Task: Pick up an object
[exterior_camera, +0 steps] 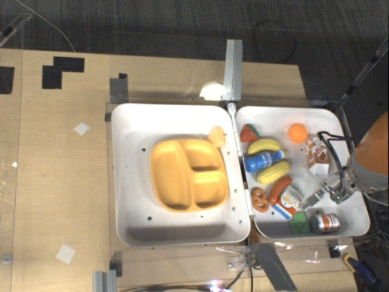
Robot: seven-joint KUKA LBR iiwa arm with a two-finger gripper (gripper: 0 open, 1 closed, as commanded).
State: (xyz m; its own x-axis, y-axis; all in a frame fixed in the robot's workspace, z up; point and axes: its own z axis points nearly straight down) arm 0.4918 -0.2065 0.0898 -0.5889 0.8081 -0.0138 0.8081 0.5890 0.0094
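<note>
The right white bin (355, 163) holds several toy foods: a strawberry (248, 132), a banana (263, 145), a blue bottle (263, 160), a corn cob (273, 171), an orange ball (297, 133), a pretzel (259, 199), a red sausage (278, 189), a small printed packet (290, 198), a green piece (298, 222), a tin can (326, 223) and a snack bag (316, 152). My gripper (320, 196) hangs low over the bin's right side, just right of the packet and above the can. Nothing shows as held.
The left white bin (130, 181) carries a yellow divided tray (185, 174), with a small pale piece (216, 136) by its far right corner. A grey post (233, 72) stands behind the bins. Black cables (333, 143) loop over the right bin's far right.
</note>
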